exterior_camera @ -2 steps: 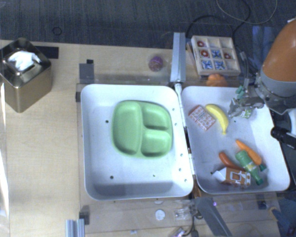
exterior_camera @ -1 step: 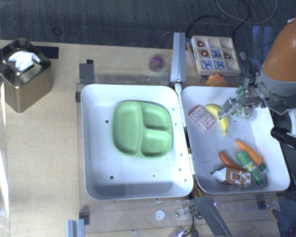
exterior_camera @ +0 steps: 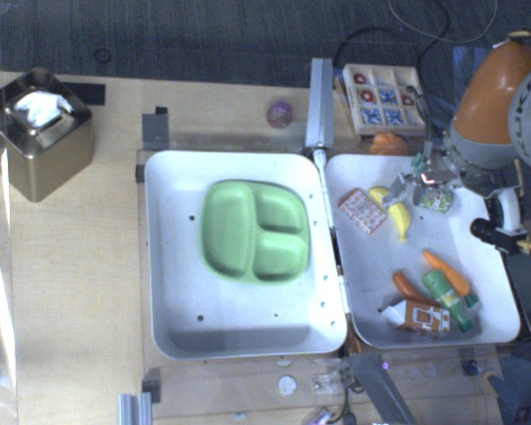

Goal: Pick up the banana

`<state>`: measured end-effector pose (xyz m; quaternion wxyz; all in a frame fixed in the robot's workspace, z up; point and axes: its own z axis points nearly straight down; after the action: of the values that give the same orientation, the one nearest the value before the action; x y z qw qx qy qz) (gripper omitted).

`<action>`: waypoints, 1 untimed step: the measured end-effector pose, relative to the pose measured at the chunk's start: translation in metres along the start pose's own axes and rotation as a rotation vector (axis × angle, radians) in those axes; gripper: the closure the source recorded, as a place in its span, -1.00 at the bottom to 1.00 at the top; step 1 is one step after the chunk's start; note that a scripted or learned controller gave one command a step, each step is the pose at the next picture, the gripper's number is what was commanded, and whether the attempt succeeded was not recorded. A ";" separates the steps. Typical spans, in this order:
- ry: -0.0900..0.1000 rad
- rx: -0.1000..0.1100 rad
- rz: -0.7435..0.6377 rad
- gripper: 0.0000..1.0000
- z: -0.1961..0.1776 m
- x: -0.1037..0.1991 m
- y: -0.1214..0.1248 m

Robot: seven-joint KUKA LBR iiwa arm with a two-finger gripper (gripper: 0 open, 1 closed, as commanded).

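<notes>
1. Nearest the camera, along the lower edge of the bench (exterior_camera: 71, 326), lie small metal fittings and a dark bar just below the seam where the two bins meet.
2. The left bin (exterior_camera: 173, 326) is the largest item; it holds a green divided tray (exterior_camera: 252, 230) lying flat near its middle.
3. The right bin (exterior_camera: 504, 326) sits touching it on the right, with a cluster of objects inside.
4. The arm (exterior_camera: 504, 104), grey with an orange band, reaches in from the right over the upper part of the right bin.
5. The gripper (exterior_camera: 413, 187) hangs over the upper middle of the right bin, just above the banana; whether its fingers are apart or closed cannot be told.
6. A brown box (exterior_camera: 40, 140) with white material on top stands on the bench at far left.
7. A tic-tac-toe board (exterior_camera: 380, 98) lies beyond the right bin.
8. The banana (exterior_camera: 399, 218), yellow, lies in the right bin's upper half, beside a red-and-white checked packet (exterior_camera: 363, 211).
9. A small carton (exterior_camera: 418, 318), a green bottle (exterior_camera: 447, 296) and two carrots (exterior_camera: 447, 271) lie near the bin's front.
</notes>
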<state>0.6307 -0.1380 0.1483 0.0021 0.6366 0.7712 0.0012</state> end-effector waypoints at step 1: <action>-0.002 -0.005 0.019 -1.00 0.060 -0.011 0.019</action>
<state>0.6516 -0.1448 0.0887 0.0046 0.6440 0.7650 0.0026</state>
